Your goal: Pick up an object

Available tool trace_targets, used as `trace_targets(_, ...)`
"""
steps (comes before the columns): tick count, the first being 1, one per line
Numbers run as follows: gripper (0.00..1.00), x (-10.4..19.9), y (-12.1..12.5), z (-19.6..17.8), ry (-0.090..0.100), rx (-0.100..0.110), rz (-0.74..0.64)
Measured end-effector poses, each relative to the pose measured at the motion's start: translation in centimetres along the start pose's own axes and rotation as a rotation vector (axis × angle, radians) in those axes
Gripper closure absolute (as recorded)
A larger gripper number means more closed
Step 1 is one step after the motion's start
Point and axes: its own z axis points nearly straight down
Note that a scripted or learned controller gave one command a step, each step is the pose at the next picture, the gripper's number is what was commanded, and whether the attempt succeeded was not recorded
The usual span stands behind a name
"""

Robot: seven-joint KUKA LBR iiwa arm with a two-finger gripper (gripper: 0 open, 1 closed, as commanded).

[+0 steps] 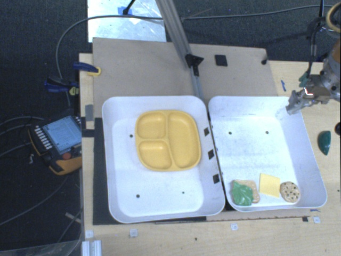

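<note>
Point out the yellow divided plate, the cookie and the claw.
yellow divided plate (pixel 168 141): camera view, on the ridge between its compartments.
cookie (pixel 290 192): camera view, middle of its top face.
claw (pixel 294 107): camera view, at its tip over the right bin's far corner.

Arm (pixel 331 63) reaches from right, tool (pixel 294 106) angled downward.

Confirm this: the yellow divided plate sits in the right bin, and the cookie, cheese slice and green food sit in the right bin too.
Wrong on the plate. The camera view shows the yellow divided plate in the left bin. The cookie, cheese slice and green food do sit in the right bin.
</note>
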Motion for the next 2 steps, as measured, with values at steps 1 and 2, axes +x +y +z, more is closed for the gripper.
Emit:
trace_targets(1,1.00,4.9,1.1,2.3,0.003,0.005,-0.004)
trace_targets(2,1.00,9.2,2.1,2.7,0.003,0.005,-0.005)
